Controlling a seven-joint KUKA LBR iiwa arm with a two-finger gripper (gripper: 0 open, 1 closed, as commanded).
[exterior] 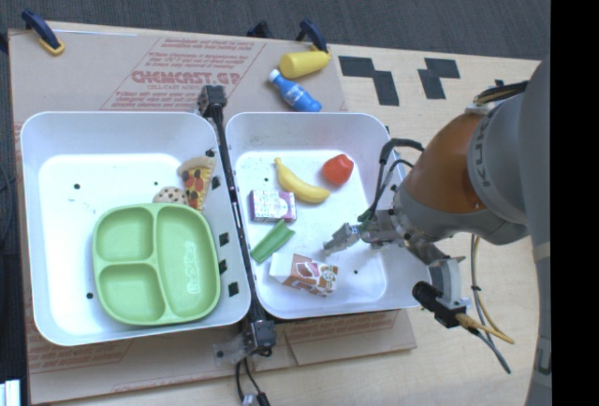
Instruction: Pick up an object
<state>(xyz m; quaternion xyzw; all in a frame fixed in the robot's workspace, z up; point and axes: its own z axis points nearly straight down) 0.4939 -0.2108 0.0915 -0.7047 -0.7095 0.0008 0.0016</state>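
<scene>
Reaching in from the right, the grey arm with its orange band hangs over the right bin, one of two white bins sitting side by side on the cardboard-covered worktop. In the left bin lie a green divided plate, a pizza slice toy and a small cookie just beside it. The right bin offers several candidates for the pick: a patterned carton near the front, a yellow banana, a green stick, a small pink-and-white box and a red tomato-like toy. Behind the bins, on the worktop, rest a yellow bottle and a blue one. The pincer is low in the right bin, just beside the carton's upper right corner, with nothing between its fingers; whether they are spread or closed I cannot tell. The carton looks like the nearest target. To take it well, the pincer should centre over its body rather than its corner, straddle the narrow side, and descend fully before closing, keeping clear of the green stick.
</scene>
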